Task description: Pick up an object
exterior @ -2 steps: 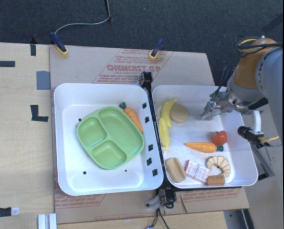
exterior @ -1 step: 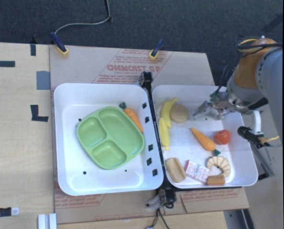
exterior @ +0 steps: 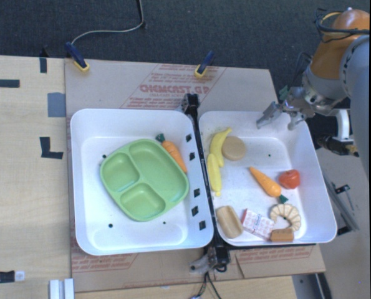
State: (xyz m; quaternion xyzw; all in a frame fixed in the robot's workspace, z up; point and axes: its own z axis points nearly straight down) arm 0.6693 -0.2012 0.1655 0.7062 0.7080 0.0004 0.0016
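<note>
Objects for picking lie in the right bin (exterior: pixel 319 185), and none of them sits between the fingers of the gripper (exterior: pixel 277 118), which hangs with its two fingers spread apart over that bin's far right corner, holding nothing. Behind it the grey arm (exterior: pixel 350 61) with its orange band comes in from the right. Nearest the gripper, towards the bin's far left side, a round tan disc like a biscuit (exterior: pixel 234 148) rests against a bunch of yellow toy bananas (exterior: pixel 215 161) that runs along the wall between the bins. Nearer the middle lies a toy carrot (exterior: pixel 265 182), green tip pointing to the near right, with a red tomato (exterior: pixel 289 179) just beside it. Along the near wall sit a bread roll (exterior: pixel 229 221), a small white-and-red packet (exterior: pixel 257 223), a curled croissant (exterior: pixel 287 214) and a small orange-brown piece (exterior: pixel 282 235) just below it. Across the divider, the left bin (exterior: pixel 85 185) holds a green compartment plate (exterior: pixel 143 179), tilted on the floor of the bin, with a second carrot (exterior: pixel 173 154) touching its far right edge. Both bins stand on a cardboard sheet (exterior: pixel 166 86) held by two yellow-and-blue clamps (exterior: pixel 78 58) at its far edge.
</note>
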